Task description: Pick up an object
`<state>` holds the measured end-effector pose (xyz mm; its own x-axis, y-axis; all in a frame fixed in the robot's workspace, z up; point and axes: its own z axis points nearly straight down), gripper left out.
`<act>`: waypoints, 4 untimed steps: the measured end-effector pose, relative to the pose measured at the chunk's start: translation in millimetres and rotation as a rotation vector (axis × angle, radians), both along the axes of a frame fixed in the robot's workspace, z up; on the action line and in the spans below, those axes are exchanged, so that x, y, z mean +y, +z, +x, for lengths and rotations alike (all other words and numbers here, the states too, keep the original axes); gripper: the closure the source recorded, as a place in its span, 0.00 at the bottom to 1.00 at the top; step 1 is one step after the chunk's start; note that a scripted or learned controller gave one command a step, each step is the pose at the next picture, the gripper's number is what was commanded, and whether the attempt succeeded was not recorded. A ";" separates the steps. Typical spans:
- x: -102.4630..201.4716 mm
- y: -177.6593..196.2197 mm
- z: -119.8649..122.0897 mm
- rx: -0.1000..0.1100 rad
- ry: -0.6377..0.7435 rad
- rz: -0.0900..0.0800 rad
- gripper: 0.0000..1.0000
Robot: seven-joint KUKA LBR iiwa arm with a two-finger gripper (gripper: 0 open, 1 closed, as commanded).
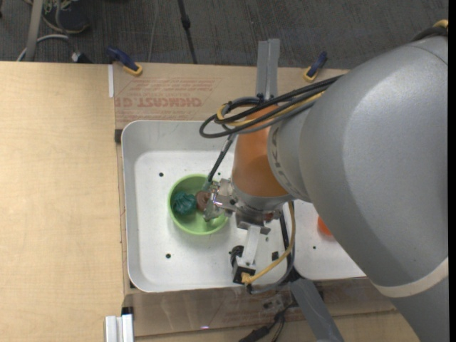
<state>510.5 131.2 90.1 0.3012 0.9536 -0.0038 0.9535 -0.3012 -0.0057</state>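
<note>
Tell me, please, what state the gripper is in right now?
Gripper: low over the right rim of the green bowl in the left bin; open or shut cannot be told, nor whether it holds anything.

Dark carpet floor, wooden bench

blue clamps, cardboard sheet, perhaps shoes
</note>
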 end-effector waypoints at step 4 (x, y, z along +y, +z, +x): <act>-8.5 3.0 83.1 -0.003 -0.553 -0.003 0.00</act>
<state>593.6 122.8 93.1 0.7573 0.6530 -0.0048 0.6530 -0.7573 -0.0010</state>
